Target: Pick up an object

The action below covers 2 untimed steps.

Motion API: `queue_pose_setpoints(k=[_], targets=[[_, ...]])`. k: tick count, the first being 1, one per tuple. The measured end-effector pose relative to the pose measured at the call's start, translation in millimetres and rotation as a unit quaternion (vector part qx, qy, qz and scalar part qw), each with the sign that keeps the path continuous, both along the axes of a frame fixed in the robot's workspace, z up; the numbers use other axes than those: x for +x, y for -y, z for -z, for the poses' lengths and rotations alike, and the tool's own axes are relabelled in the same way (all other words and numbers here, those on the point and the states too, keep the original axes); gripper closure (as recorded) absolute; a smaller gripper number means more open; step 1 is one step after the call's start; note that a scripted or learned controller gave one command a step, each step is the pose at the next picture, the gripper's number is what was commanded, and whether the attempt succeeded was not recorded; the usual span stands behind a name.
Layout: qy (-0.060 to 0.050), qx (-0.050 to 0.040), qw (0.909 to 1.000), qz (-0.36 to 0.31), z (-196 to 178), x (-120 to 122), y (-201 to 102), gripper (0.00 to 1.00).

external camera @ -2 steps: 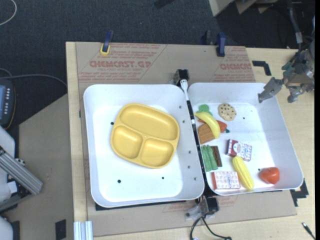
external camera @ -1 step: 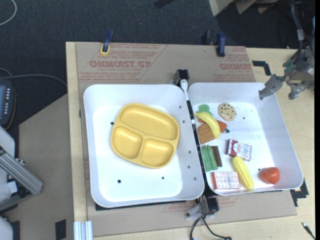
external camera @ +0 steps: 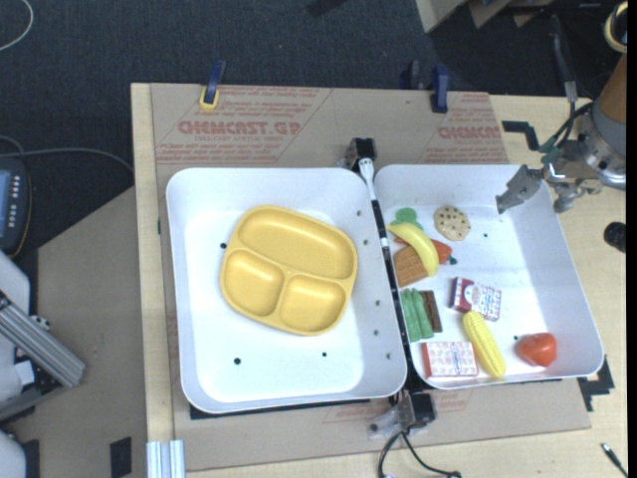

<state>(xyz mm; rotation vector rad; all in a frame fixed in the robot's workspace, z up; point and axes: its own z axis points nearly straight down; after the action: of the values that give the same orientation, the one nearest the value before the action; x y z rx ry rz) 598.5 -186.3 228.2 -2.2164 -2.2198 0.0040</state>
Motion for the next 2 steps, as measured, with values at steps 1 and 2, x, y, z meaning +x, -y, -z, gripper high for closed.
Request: queue_pose_setpoints(k=[1, 2], targets=[[0.0, 0.0001, 1.0, 0.0, 45, -1, -7, 0.0], [0.0, 0.0002, 1.0, 0.001, 107, 2, -10, 0.0]])
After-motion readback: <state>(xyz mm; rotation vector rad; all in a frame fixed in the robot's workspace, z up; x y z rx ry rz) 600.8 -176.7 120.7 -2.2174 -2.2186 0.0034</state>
